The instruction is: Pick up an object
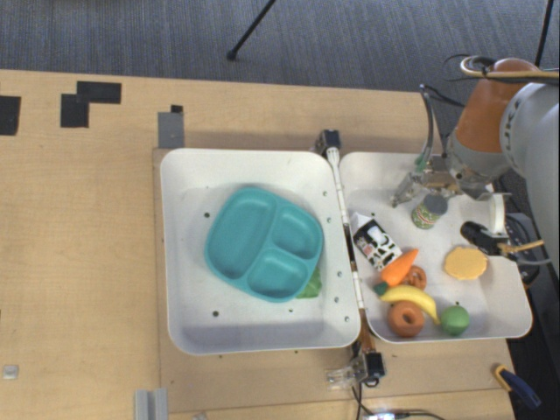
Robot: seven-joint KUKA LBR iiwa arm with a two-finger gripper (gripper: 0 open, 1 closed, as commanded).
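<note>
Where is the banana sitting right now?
The banana lies in the right bin, near its front edge, just below the carrot and touching the brown doughnut, with the green lime to its right.

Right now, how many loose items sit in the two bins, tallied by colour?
Teal: 1, divided plate
Orange: 3, carrot, doughnut, small round piece
Yellow: 2, banana, flat round piece
Green: 3, lime, can, scrap under the plate
Black and white: 1, carton
Total: 10
</note>
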